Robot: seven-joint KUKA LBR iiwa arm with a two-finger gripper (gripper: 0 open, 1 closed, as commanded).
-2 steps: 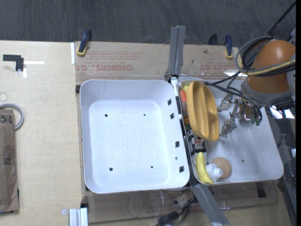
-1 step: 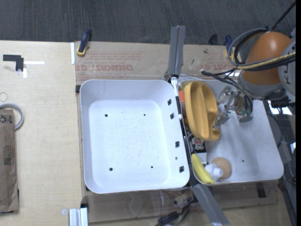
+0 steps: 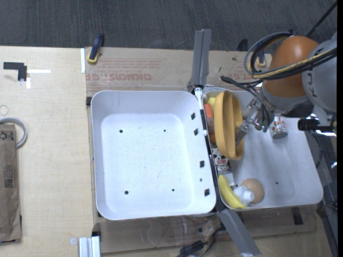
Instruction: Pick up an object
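The right bin (image 3: 284, 170) holds several objects. A yellow bowl (image 3: 228, 123) stands tilted on its edge against the bin's left wall, with an orange item (image 3: 209, 111) behind it. A banana (image 3: 229, 194), a tan ball (image 3: 254, 189) and a small white piece (image 3: 244, 196) lie at the front left corner. A small patterned box (image 3: 220, 160) sits below the bowl. A small white cup with red marks (image 3: 277, 126) stands near the arm. My gripper (image 3: 250, 123) hangs low in the bin, right beside the bowl's right rim, between the bowl and the cup.
The left bin (image 3: 102, 143) stands next to the right one, with a grey divider post (image 3: 201, 58) at the back between them. A brown paper bag (image 3: 9, 181) lies at the bench's far left. A yellow-blue tool (image 3: 96, 48) rests behind the left bin.
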